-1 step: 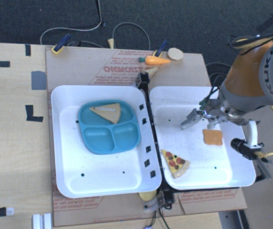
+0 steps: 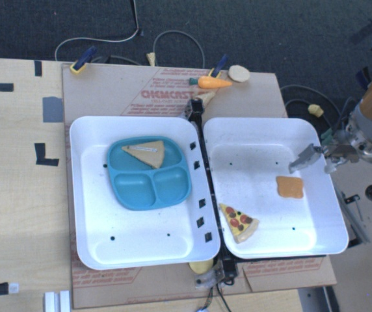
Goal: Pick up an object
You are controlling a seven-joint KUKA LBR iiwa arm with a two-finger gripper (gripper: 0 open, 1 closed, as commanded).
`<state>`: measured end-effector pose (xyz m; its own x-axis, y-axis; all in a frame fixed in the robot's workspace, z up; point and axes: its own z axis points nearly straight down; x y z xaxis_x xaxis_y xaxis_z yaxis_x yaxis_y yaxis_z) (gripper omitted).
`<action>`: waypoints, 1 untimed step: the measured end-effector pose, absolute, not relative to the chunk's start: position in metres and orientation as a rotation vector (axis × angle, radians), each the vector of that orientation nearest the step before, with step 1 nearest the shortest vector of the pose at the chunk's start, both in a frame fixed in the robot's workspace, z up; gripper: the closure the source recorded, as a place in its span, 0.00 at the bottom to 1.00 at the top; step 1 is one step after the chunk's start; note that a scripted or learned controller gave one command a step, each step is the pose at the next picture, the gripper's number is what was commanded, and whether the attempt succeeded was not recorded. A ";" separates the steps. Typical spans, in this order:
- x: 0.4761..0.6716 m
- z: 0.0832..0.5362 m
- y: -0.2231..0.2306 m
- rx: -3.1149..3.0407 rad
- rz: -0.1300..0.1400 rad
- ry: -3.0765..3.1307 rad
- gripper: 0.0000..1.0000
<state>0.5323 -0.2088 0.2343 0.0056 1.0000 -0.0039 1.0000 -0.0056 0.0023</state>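
Over the right rim of the right bin (image 2: 264, 125), my gripper (image 2: 317, 157) hangs with its two fingers spread apart and nothing between them. One finger (image 2: 301, 159) juts inward over the bin floor; the other sits back nearer the rim.

Candidates in this bin: an orange toast-like square (image 2: 290, 187), lying flat on the floor toward the right wall, just below and inward of my fingers. It is the closest piece, apart from both walls, so I judge there is room to straddle it from above. A toy pizza slice (image 2: 239, 221) lies near the bin's front-left corner, close to the divider wall. That closeness would likely crowd one finger.

Left bin (image 2: 82, 194): a blue divided plate (image 2: 150, 184) rests near the middle, with a tan wedge (image 2: 146, 153) in its upper compartment. The raised plate lip could get in the way of a grasp there.

Behind the bins, on the cardboard sheet (image 2: 108, 90), a toy carrot (image 2: 213, 81) and a pale round piece (image 2: 239, 73) lie near the back edge.

Judgement: nothing picked yet. The square looks the sensible target, but it is thin and flat, so my fingers would need to reach the floor or slide off it.
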 end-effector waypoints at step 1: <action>0.548 0.152 -0.220 2.224 -0.006 2.224 0.00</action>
